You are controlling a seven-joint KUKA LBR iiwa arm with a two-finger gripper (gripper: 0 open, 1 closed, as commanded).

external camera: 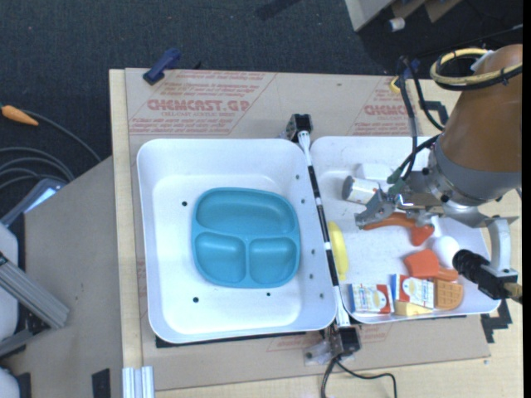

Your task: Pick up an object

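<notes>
In the right bin: your gripper (375, 208) hangs low over the upper middle of the shallow white plastic right bin (365, 152), the grey arm with its orange band (485, 114) reaching in from the right.
Gripper state: I cannot tell whether it is released or clenched; from this slant nothing can be made out in its grasp, so treat the pick as not yet made.
Nearest target: a flat orange plastic piece (397, 220) lies just under and beside the gripper, with a small white and grey cylinder (358, 189) close on its upper left.
Other candidates: a yellow banana-shaped toy (338, 249) lies along the bin's left wall; an orange wedge-shaped block (424, 264) sits lower right; small printed food cartons (371, 298) and a waffle-patterned tan piece (446, 295) line the bottom wall.
Left bin: the shallow white plastic left bin (158, 222) carries a blue three-compartment plastic plate (246, 237), well apart from your gripper.
How to do it well: settle on one thing, most likely the orange piece, since it is the closest. Centre over its thickest part, keep the cylinder outside the grasp, and come straight down.
Risk: the orange piece looks thin and flat, so you may slide over it; go low before you clamp, then lift slowly.
Check: confirm the thing rises with the gripper before you carry it anywhere above the counter (207, 98).
</notes>
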